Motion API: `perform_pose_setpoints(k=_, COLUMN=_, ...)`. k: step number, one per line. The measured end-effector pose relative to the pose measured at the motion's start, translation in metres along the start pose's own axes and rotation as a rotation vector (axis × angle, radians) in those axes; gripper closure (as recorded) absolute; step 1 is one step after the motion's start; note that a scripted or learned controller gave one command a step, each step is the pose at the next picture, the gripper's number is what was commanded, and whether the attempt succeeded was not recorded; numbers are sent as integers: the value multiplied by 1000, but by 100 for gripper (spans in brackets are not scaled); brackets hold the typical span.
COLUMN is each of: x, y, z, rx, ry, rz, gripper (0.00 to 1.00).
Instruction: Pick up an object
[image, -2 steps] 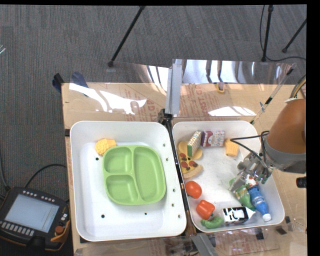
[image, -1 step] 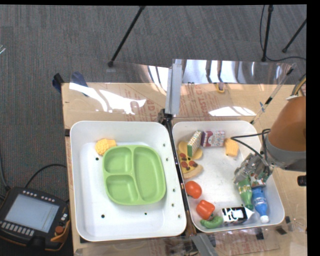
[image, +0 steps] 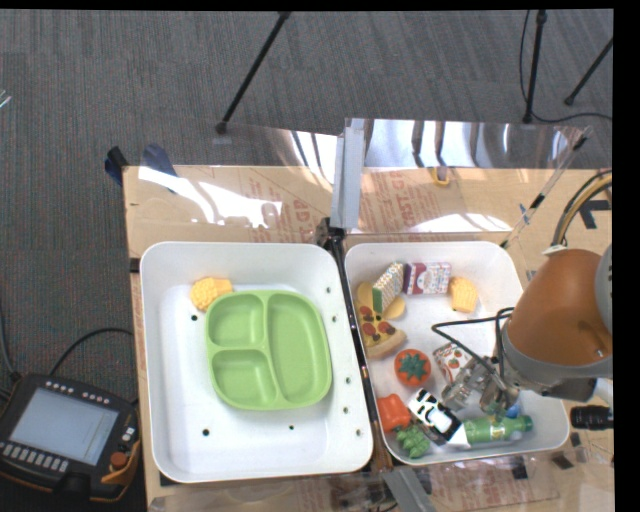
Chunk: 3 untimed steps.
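Observation:
The right bin (image: 500, 262) holds several toy foods. Among them are a pizza slice (image: 379, 331), a sandwich wedge (image: 388, 289), a maroon carton (image: 428, 278) and a yellow piece (image: 463, 294). Nearer the front lie a red tomato (image: 412, 367), a small white-and-red wedge (image: 451, 359), an orange pepper (image: 394, 411), a black-and-white carton (image: 433, 414), a green bottle (image: 495, 430) and a green broccoli piece (image: 411, 440). My gripper (image: 479, 388) is low in the bin's front right, just above the green bottle and beside the small wedge. The orange wrist band (image: 558, 315) hides the bin's right side.
The left bin (image: 170, 400) holds a green divided plate (image: 268, 348) and a yellow corn piece (image: 209, 292) at its back left. A clear panel stands behind both bins. A teach pendant (image: 65, 430) lies on the floor at the lower left.

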<state>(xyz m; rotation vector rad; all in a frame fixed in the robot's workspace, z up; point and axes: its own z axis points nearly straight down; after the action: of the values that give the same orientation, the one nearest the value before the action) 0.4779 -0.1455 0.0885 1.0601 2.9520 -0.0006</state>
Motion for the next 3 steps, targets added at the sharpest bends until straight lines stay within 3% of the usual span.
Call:
perform_pose_setpoints(k=1, x=-15, y=22, z=3, rx=5, ry=8, rz=519, gripper=100)
perform_pose_setpoints(k=3, x=-113, y=72, z=3, rx=10, ry=5, rz=1360, gripper=100)
